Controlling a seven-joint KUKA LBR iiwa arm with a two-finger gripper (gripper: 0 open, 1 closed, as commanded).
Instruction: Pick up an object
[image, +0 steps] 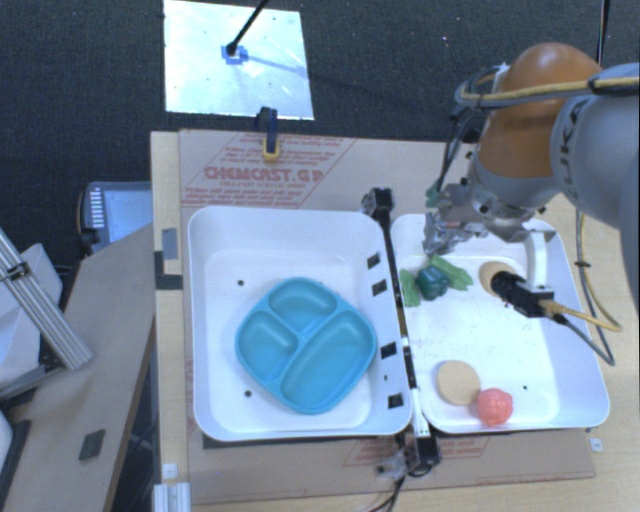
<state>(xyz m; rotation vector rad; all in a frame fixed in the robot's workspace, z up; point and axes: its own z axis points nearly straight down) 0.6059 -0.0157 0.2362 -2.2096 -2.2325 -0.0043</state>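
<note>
Green toy (433, 279) upper left of right bin (590, 400); gripper (437, 243) just above it, likely lining up; finger state unclear.

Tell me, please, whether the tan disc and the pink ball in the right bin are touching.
Cannot tell. In the camera view the tan disc and pink ball sit edge to edge, with no plain gap.

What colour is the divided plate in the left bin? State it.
Light blue: the divided plate, seen in the camera view.
</note>
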